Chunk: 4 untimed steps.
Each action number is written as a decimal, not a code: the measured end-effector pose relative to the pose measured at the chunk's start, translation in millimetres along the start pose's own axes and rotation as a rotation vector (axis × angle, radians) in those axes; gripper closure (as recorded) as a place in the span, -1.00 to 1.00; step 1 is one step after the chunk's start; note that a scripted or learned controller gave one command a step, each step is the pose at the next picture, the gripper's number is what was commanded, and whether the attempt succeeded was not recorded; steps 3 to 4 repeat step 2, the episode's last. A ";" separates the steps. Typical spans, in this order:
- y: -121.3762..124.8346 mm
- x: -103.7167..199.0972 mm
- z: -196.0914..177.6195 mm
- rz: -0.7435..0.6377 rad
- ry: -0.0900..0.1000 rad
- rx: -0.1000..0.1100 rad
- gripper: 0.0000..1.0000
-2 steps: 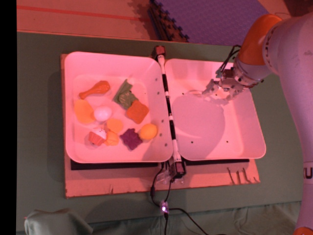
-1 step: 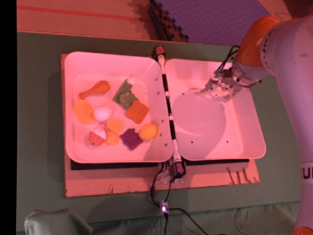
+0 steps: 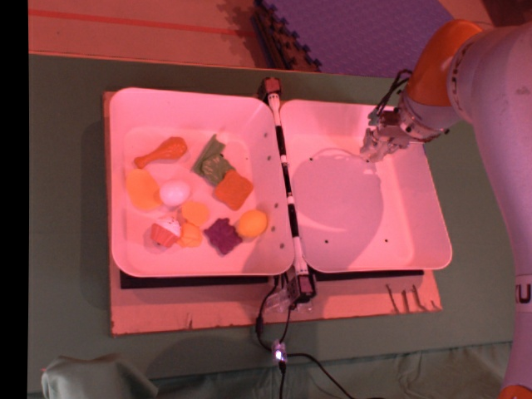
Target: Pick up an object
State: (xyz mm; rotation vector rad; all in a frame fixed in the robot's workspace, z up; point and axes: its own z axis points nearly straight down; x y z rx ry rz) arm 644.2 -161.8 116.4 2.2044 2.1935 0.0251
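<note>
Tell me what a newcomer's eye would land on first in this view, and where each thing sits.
First, the cluster of toy food in the left bin: a chicken drumstick at the top, a white egg mid-cluster, a purple piece near the front. Next, the grey arm with its orange band, reaching in from the right, its gripper above the right bin.

The arm (image 3: pixel 486 73) is cut off by the right edge. The gripper (image 3: pixel 371 150) is too small to tell its fingers' stance. The cloth (image 3: pixel 91 378) is cropped at the bottom edge
</note>
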 end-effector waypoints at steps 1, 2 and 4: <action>4.2 -6.4 -65.8 -0.002 0.007 0.022 1.00; 12.7 -9.3 -132.9 -0.003 0.007 0.021 1.00; 12.7 -9.3 -132.9 -0.003 0.007 0.021 1.00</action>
